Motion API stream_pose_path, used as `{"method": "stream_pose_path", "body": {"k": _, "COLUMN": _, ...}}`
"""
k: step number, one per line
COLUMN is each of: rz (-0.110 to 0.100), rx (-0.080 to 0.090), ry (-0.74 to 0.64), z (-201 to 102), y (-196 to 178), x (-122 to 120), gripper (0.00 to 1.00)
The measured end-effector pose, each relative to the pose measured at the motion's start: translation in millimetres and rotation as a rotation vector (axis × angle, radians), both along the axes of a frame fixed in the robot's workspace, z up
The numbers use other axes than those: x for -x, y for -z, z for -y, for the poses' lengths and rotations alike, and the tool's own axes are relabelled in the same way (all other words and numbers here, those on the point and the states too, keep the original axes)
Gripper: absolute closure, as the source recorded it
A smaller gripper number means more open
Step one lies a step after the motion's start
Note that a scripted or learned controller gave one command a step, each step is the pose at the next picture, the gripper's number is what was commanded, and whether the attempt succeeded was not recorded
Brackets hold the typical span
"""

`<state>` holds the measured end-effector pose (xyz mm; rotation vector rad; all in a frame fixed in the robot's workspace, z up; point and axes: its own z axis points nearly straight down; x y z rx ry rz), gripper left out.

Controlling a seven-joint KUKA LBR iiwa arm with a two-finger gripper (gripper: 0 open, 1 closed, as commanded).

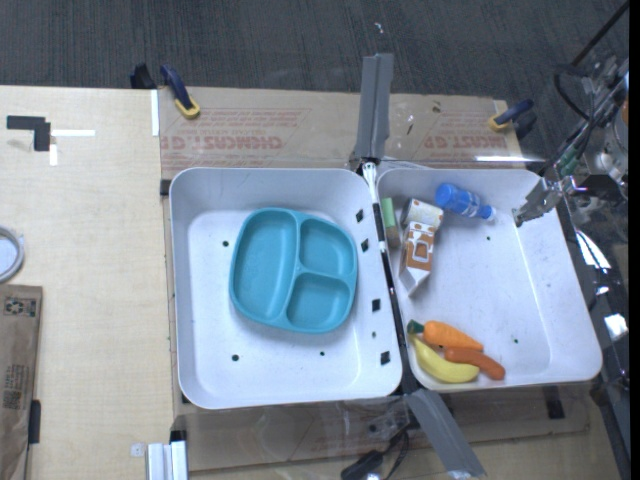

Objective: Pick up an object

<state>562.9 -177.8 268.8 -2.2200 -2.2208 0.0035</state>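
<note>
The right bin holds several objects. A blue plastic bottle lies near its back wall, and a white and orange carton lies beside it to the left. A thin green marker rests along the left wall. At the front left corner lie a yellow banana and an orange carrot, touching each other. My gripper hangs at the bin's back right edge, to the right of the bottle and apart from it, with nothing visibly in it.
The left bin holds a teal divided plate in its middle. A grey divider post stands behind the seam between the bins. Clamps hold the cardboard at the back. Cables and arm parts crowd the right edge.
</note>
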Motion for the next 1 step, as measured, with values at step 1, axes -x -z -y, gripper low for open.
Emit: {"method": "stream_pose_path", "body": {"k": 1, "rz": 0.0, "rx": -0.002, "ry": -0.152, "z": 12.8, "y": 146.0, "x": 28.5, "gripper": 0.0}}
